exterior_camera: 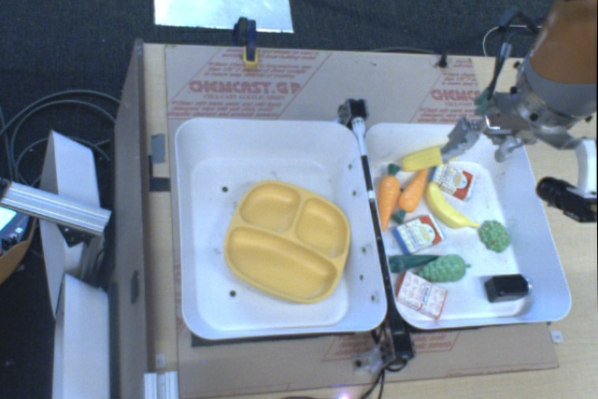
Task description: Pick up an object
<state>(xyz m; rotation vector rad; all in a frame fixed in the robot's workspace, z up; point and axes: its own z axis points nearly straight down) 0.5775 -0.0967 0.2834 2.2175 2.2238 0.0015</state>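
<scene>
My hand (464, 137) hangs over the far edge of the right bin (547, 280); can't tell how it's set, and nothing visible in it. Closest to it: corn cob (421, 158), just below-left of my hand, lying tilted. Next out, two carrots (399, 192) side by side by the bin divider, a small carton (455, 180) just below my hand, banana (448, 209) curving beside that. Further down: second carton (418, 233), broccoli (494, 235), a green cucumber-like piece (432, 265), third carton (422, 294), black block (506, 287) at the near right corner. Left bin (201, 229), well away from my hand, holds a yellow divided tray (287, 240). Both bins sit on a cardboard-covered bench (280, 79).
</scene>
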